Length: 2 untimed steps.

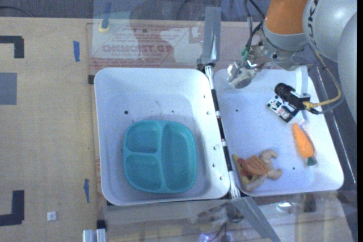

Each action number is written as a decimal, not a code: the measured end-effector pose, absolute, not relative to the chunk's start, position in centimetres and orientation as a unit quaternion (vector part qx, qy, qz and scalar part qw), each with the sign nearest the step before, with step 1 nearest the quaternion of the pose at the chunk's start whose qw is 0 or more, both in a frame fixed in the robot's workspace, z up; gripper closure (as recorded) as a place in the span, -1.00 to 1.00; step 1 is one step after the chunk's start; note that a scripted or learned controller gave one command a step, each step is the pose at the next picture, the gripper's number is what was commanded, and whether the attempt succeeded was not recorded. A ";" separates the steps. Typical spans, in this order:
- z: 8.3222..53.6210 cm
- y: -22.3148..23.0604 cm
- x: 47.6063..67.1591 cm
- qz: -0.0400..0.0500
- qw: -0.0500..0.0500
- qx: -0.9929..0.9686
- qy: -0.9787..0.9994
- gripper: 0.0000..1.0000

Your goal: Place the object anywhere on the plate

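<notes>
Hovering over the right bin's far-left corner, nothing picked yet.

My gripper (240,75) sits high; I cannot tell how wide it stands, and nothing shows in it. I should drop squarely over one toy, perhaps the orange plastic carrot (303,143). The right white bin (323,175) also holds a tan-and-red soft toy (258,166); the left white bin (113,88) holds the teal divided plate (160,155).

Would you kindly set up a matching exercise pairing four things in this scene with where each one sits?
Things:
1. plate
2. carrot
3. toy turtle
4. gripper

Places:
A. right bin, near front edge
B. left bin
C. right bin, back left corner
D. right bin, right side

Pairs: 1-B, 2-D, 3-A, 4-C
</notes>
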State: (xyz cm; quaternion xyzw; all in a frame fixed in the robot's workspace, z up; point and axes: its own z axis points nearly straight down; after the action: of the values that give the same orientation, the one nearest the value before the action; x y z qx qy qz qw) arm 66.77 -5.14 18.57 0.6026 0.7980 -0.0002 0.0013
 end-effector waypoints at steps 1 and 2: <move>25.8 -4.9 66.6 0.001 0.004 0.505 0.863 1.00; 22.0 3.6 66.7 0.001 0.001 0.414 0.910 1.00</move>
State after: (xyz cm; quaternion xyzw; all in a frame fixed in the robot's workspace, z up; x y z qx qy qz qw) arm 66.71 3.59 22.03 0.4145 0.9101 0.0006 0.0005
